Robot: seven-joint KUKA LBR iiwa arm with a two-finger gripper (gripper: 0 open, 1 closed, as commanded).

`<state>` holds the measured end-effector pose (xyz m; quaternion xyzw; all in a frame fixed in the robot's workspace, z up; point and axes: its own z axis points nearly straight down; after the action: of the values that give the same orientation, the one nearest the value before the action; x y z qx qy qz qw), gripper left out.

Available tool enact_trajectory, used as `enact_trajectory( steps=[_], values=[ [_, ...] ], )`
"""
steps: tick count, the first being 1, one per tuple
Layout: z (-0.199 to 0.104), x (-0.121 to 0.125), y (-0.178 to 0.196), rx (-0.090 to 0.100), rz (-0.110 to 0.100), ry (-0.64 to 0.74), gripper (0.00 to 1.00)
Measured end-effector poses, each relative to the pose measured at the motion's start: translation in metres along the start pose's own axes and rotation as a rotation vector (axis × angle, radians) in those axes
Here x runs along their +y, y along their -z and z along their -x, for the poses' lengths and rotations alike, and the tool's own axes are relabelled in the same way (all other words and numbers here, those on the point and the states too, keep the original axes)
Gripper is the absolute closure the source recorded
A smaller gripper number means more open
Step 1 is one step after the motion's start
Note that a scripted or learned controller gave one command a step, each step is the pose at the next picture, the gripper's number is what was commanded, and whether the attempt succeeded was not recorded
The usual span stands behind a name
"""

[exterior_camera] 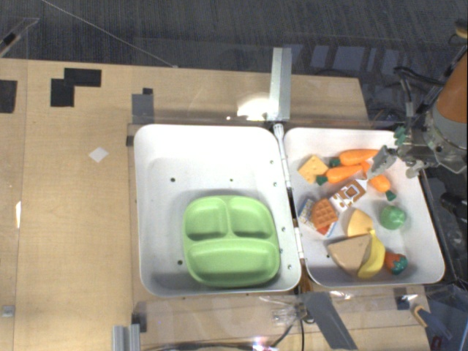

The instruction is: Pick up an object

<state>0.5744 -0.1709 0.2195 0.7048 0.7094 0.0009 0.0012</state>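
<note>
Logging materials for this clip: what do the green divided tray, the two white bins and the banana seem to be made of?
Green tray: likely moulded plastic, matte to satin, with rounded compartments and one uniform colour.
White bins: probably thin formed plastic or painted metal, smooth, with a faint sheen and rounded corners; the look leaves it open.
Banana: apparently toy plastic, evenly yellow and slightly glossy.

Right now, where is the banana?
The banana lies in the right bin, near its front edge, against the tan wedge, with the green ball just behind it.
</note>
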Motion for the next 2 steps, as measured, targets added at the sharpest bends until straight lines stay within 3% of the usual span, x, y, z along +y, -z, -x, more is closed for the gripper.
enact_trajectory(
  steps=[1, 2],
  values=[
    [0.032, 0.035, -0.123, -0.001, 0.004, -0.092, 0.0],
    [0.03, 0.038, -0.111, -0.002, 0.009, -0.087, 1.0]
  ],
)
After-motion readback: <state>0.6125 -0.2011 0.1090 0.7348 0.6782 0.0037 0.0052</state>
